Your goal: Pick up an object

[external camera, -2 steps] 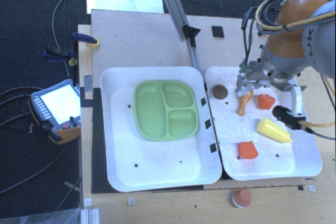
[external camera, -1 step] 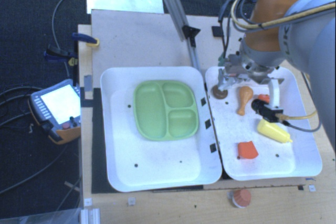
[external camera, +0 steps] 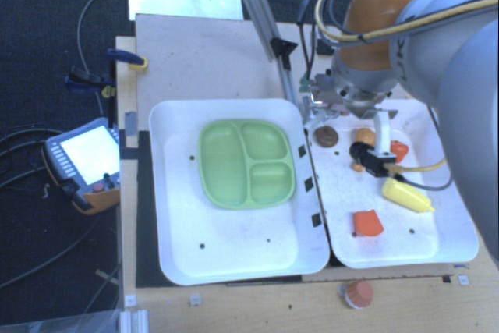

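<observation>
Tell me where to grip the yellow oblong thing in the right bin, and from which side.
Probably its middle, from straight above, closing across the short width. The yellow oblong thing lies flat in the right bin, slanting upper left to lower right, narrow enough there to span; the orange block lies apart.

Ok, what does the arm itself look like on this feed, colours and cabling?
The arm is bulky and rounded, pale grey, with a glossy orange band above the wrist. Yellow and black cables loop around that band. Below it, the wrist narrows to a silvery metal section that ends in a small metallic hand.
</observation>
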`<action>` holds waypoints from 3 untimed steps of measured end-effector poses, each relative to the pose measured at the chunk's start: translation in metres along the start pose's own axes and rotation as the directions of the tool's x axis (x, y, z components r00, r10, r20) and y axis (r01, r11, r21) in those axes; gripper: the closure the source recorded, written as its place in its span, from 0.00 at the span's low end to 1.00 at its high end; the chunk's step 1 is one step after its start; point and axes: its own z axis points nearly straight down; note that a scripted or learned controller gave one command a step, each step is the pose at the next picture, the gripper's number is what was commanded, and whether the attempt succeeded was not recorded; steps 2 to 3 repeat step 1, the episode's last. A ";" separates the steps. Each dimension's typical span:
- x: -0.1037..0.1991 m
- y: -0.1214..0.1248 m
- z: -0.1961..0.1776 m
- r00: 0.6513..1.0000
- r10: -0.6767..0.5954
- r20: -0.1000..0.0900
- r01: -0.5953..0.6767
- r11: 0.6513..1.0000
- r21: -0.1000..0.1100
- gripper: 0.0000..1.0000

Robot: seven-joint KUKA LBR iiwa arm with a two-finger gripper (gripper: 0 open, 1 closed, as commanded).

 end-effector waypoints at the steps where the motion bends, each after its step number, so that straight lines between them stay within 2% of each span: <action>1: 0.046 0.006 -0.010 1.000 0.000 0.000 0.000 1.000 0.000 1.00; 3: 0.046 0.006 -0.010 1.000 0.000 0.000 0.000 1.000 0.000 1.00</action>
